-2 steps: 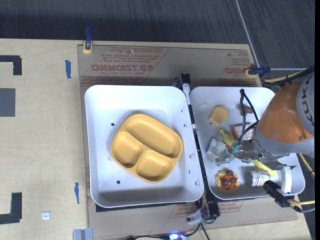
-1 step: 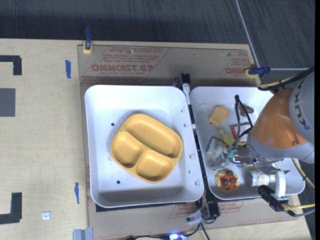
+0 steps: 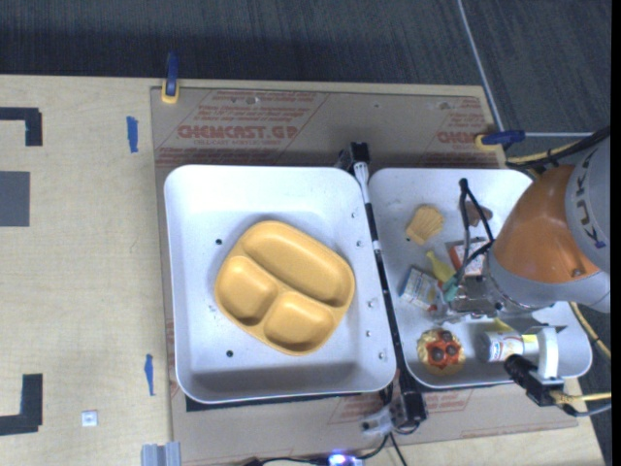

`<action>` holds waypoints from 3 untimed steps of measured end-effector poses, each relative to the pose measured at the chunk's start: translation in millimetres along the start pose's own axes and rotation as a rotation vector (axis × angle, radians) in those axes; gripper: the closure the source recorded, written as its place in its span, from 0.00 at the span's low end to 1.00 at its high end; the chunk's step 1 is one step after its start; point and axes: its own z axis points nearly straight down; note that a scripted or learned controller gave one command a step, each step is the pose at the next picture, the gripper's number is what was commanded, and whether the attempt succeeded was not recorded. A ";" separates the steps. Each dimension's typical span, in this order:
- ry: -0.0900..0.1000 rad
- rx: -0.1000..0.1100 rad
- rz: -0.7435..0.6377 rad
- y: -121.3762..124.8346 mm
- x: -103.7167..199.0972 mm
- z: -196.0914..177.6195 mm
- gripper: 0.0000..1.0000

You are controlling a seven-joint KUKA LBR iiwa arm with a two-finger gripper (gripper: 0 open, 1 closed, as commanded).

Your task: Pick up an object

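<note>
The right bin (image 3: pixel 393 212) holds several small objects. A tan waffle-like piece (image 3: pixel 424 224) lies near its back. A clear packet (image 3: pixel 418 286), a yellow-green stick (image 3: pixel 440 269) and a red item (image 3: pixel 455 256) crowd the middle. At the front are a round orange-and-dark toy (image 3: pixel 440 349) and a white bottle with a yellow label (image 3: pixel 519 345). My gripper (image 3: pixel 459 300) is low in this bin, just right of the packet and above the round toy. The arm's orange band (image 3: pixel 543 236) hides what lies under the wrist. I see nothing lifted.
The left bin (image 3: pixel 189 260) holds a large yellow divided plate (image 3: pixel 281 285). A black divider (image 3: pixel 374 250) runs between the bins. Cables (image 3: pixel 473 216) hang from the wrist over the right bin. Cardboard (image 3: pixel 252 124) and the wooden bench (image 3: pixel 68 280) surround the bins.
</note>
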 end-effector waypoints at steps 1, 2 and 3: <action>0.000 0.000 0.000 -0.1 0.1 0.0 0.00; -0.001 -0.004 0.000 1.4 0.2 -10.0 1.00; -0.001 -0.004 0.000 1.4 0.2 -9.9 0.00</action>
